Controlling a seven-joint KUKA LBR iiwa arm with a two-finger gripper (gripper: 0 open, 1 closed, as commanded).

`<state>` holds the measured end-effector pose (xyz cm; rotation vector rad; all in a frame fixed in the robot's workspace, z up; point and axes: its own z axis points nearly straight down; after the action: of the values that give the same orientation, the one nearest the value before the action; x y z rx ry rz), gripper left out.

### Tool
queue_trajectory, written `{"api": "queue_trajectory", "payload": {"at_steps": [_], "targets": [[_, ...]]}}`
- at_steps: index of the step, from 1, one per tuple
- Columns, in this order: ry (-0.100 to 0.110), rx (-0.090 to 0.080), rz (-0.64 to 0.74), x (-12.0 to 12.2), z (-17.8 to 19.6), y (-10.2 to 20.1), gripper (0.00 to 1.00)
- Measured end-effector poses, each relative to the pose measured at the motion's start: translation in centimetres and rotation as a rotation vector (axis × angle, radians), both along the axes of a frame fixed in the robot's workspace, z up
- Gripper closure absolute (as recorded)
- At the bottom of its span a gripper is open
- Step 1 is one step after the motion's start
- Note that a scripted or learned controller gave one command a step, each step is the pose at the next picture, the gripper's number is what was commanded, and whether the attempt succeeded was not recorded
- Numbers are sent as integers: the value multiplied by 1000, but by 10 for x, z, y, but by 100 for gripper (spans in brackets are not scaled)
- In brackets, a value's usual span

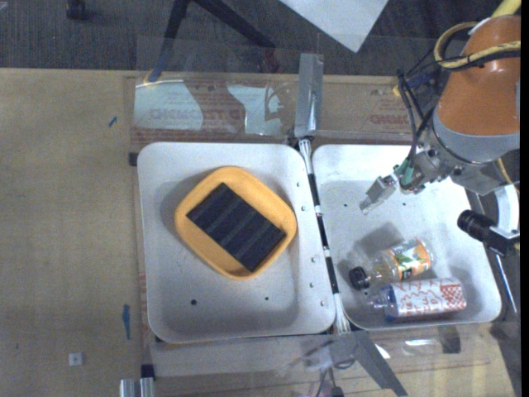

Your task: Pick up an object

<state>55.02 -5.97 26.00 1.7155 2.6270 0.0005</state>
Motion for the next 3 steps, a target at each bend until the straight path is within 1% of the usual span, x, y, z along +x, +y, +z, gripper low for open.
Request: {"api": "queue_trajectory", "payload": {"at_steps": [1, 2, 3], "targets": [[3, 1, -84, -29, -88, -76, 0], [-10, 0, -109, -14, -171, -105, 0], [-2, -1, 85, 22, -150, -115, 0]]}}
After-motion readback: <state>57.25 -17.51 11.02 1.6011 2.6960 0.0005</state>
